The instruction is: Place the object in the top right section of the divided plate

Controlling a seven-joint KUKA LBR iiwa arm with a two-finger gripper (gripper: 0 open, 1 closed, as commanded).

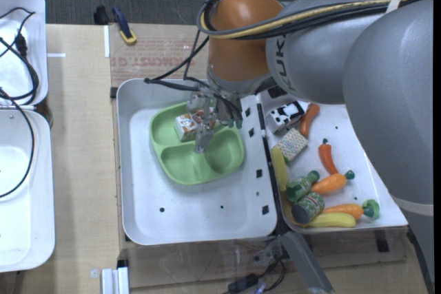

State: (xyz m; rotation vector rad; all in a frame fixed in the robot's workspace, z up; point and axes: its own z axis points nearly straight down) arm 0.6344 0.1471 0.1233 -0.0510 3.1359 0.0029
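Observation:
A green divided plate [176,163] lies in the left white bin [186,213]. A small white and orange block [185,126] rests in the plate's upper section, near its far rim. My gripper [202,133] hangs low over the plate's middle, just right of the block and close against it. I cannot tell from this angle whether the block is touched or held. The orange wrist band [241,31] and grey arm cover the plate's far right edge.
The right bin [358,148] holds several toy foods: carrots [332,182], a yellow banana [331,219], a green bottle [304,185], a tan sponge-like block [291,144] and a black-and-white piece [282,116]. A white appliance with black cables [17,65] stands at far left.

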